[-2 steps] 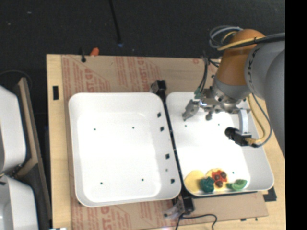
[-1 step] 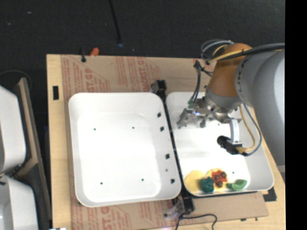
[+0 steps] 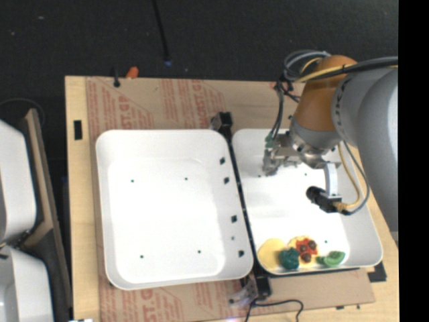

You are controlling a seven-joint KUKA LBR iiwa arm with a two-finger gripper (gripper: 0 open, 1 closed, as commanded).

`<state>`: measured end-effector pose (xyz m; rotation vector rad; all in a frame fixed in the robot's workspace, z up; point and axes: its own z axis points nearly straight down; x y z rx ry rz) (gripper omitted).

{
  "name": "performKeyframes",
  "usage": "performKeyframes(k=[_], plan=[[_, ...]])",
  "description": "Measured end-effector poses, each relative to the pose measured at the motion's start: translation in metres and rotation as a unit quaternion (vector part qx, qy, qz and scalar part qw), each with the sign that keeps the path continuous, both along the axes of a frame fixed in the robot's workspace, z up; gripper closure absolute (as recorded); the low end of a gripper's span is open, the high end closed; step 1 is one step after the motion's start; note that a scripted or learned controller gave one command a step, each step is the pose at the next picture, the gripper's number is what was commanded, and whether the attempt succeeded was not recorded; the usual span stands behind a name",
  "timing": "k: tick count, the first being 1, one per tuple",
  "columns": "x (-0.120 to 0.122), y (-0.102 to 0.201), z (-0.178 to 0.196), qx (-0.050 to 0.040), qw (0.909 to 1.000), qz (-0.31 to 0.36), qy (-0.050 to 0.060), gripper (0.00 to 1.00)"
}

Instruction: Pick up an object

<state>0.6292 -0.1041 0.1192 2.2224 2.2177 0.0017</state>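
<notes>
The claw (image 3: 271,161) hangs over the right bin's (image 3: 358,243) far end (grip state unclear); toys (image 3: 303,252) crowd its near edge.

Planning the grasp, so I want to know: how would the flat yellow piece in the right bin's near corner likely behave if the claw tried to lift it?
The yellow piece looks thin and flat, so it probably offers little edge to pinch. Smaller items appear to rest on it and may shift. It likely slides on the right bin floor.
</notes>
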Motion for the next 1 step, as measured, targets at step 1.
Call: performKeyframes(k=[1], plan=[[0.0066,0.0017,0.0619,-0.0001,1.0000,0.001,-0.002,1.00]])
